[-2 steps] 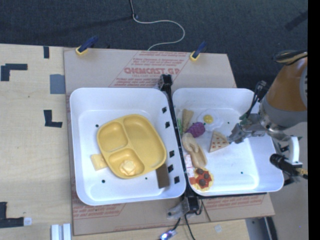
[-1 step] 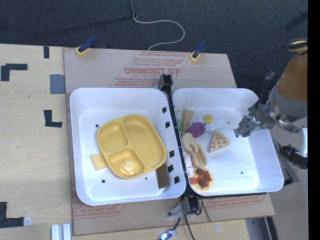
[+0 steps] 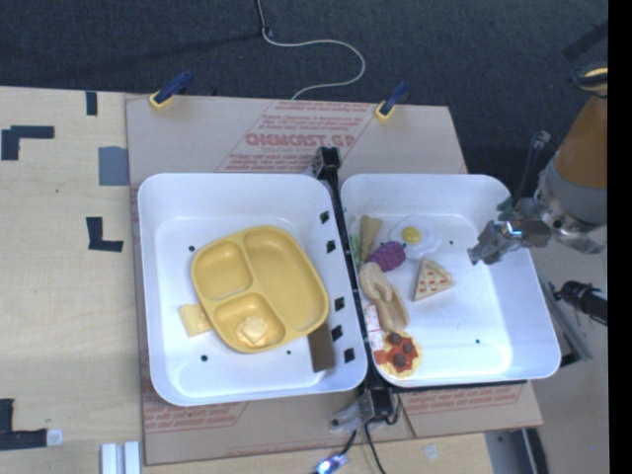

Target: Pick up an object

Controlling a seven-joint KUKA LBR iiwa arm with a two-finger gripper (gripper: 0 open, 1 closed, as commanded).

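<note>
Nearest the camera, a toy pizza slice lies at the right bin's front-left corner, with a bread roll, purple grapes and a waffle wedge beyond it. The gripper hovers over the bin's right side; its jaw state cannot be told. The wedge, the likeliest target, lies just left of the gripper and slightly nearer the camera, apex pointing away

We see a wooden bench with a cardboard sheet on it — held by two clamps at the frame's top. Two white bins sit side by side on the cardboard — centre of frame.
</note>
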